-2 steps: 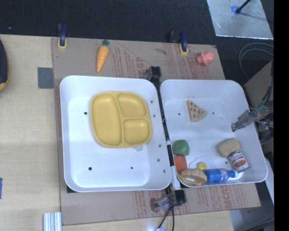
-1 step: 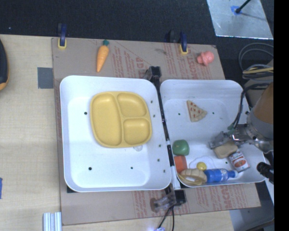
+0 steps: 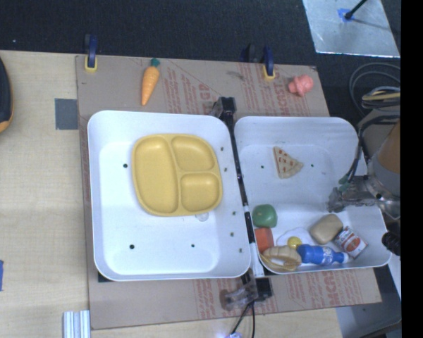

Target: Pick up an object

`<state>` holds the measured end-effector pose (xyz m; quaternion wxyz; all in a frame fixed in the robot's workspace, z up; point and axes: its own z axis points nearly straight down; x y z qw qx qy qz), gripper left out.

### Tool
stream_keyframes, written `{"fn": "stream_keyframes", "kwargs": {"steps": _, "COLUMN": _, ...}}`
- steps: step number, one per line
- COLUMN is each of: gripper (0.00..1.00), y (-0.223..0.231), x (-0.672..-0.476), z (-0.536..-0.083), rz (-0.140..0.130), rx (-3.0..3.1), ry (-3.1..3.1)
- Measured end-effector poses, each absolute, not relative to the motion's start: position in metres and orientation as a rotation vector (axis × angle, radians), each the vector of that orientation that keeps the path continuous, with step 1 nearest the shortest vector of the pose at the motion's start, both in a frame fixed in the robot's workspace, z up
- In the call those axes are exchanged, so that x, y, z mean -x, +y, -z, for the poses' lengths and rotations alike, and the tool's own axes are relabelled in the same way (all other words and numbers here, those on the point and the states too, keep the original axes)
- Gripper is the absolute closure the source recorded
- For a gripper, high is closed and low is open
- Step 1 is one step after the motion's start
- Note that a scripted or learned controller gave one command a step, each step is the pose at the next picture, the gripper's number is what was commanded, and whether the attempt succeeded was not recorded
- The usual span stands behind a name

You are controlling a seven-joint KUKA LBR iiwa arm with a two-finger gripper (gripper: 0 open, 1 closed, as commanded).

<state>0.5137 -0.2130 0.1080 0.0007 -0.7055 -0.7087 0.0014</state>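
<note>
Objects for picking are clustered in the right bin (image 3: pixel 338 129), mostly at its near end. Largest to smallest: worktop (image 3: pixel 35 189), tan, carrying a cardboard sheet (image 3: pixel 197 76) on which both bins are set. Left bin (image 3: pixel 106 259) is occupied by a yellow divided plate (image 3: pixel 176 173), lying flat near its middle. Right bin is touching the left bin along the centre seam. Arm (image 3: pixel 389 153) is seen at the right edge, over the right bin's right wall. Gripper (image 3: pixel 347 197) is positioned just above the bin floor, right of centre, nothing visibly between the fingers; finger state cannot be told. Blue bottle (image 3: pixel 319 255) is lying on its side at the near wall, beside a tan bun (image 3: pixel 279 259). Brown block (image 3: pixel 326 229) is just below the gripper. Green ball (image 3: pixel 264 215) and red piece (image 3: pixel 264 238) are by the seam. Small can (image 3: pixel 350 243) is near the right corner. Waffle wedge (image 3: pixel 287 163) is lying alone at the far half. Carrot (image 3: pixel 149 83) and pink lump (image 3: pixel 301 84) are on the cardboard, outside the bins.
</note>
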Motion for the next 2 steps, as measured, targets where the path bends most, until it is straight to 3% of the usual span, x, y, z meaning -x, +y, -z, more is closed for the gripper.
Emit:
{"fn": "stream_keyframes", "kwargs": {"steps": 1, "gripper": 0.0, "y": -0.213, "x": -0.514, "z": -0.108, "rz": -0.005, "rx": 2.215, "ry": -2.226}}
{"fn": "stream_keyframes", "kwargs": {"steps": 2, "gripper": 0.0, "y": -0.131, "x": -0.603, "z": -0.092, "rz": 0.005, "rx": 2.206, "ry": -2.24}}
